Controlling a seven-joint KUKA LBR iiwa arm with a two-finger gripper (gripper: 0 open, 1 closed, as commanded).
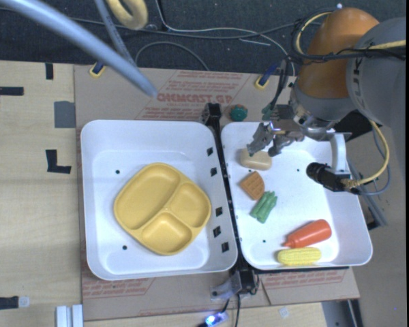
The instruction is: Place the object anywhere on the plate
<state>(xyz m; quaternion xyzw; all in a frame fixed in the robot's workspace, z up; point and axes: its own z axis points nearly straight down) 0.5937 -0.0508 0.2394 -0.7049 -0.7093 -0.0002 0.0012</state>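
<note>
While the claw (pixel 267 140) hangs just above the beige bread-like piece (pixel 255 160) at the right bin's (pixel 341 213) far left corner, I cannot tell its opening; so near the waffle (pixel 253 184), a skewed descent could nudge both, stranding the yellow plate (pixel 162 208) unserved.

Gripper (pixel 267 142) hovers over cream piece (pixel 255 160); plate (pixel 162 208) left.
</note>
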